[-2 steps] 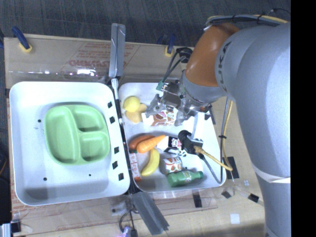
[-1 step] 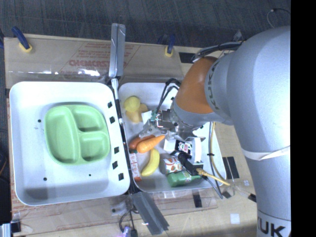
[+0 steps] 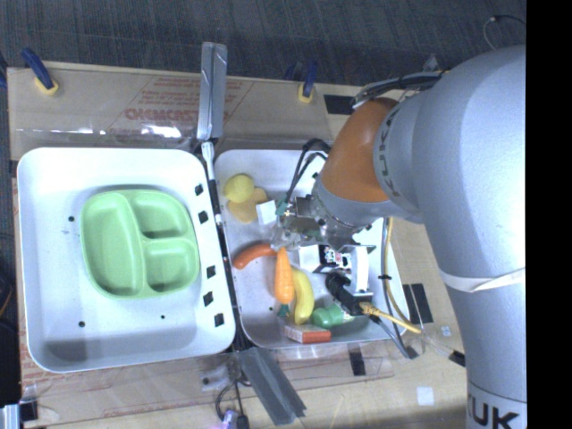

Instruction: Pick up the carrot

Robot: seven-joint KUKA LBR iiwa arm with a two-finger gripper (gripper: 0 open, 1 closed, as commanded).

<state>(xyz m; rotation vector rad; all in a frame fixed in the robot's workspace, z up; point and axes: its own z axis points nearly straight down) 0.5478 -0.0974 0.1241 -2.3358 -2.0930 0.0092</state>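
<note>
While the grey arm (image 3: 465, 195) sweeps in from the right and fills most of that side of the view, its orange band (image 3: 357, 155) sits above the right bin (image 3: 259, 161) and the wrist bends down into it. The end effector (image 3: 288, 231) hangs low over the middle of that bin, just above the upper tip of the carrot (image 3: 283, 275); whether it is open or closed I cannot tell, since the wrist hardware and cables crowd over it. Nothing can be seen held in it.

The carrot lies on the bin floor, roughly upright in the view, its orange body pointing up toward the end effector. Touching its right side is a yellow banana (image 3: 304, 297). To the carrot's left, near the bin's left wall, lies a curved orange-red sausage-like toy (image 3: 252, 255). Up and left, a yellow pear-like fruit (image 3: 239, 197) rests near the bin's upper left corner. At the bottom of the bin, a green toy vegetable (image 3: 332, 315) sits beside the banana's lower end, and a small red-orange piece (image 3: 308, 335) lies below it against the near wall.

The left bin (image 3: 45, 239) holds a green divided plate (image 3: 140, 241), well apart from the arm. Both bins rest on the counter (image 3: 107, 105).
</note>
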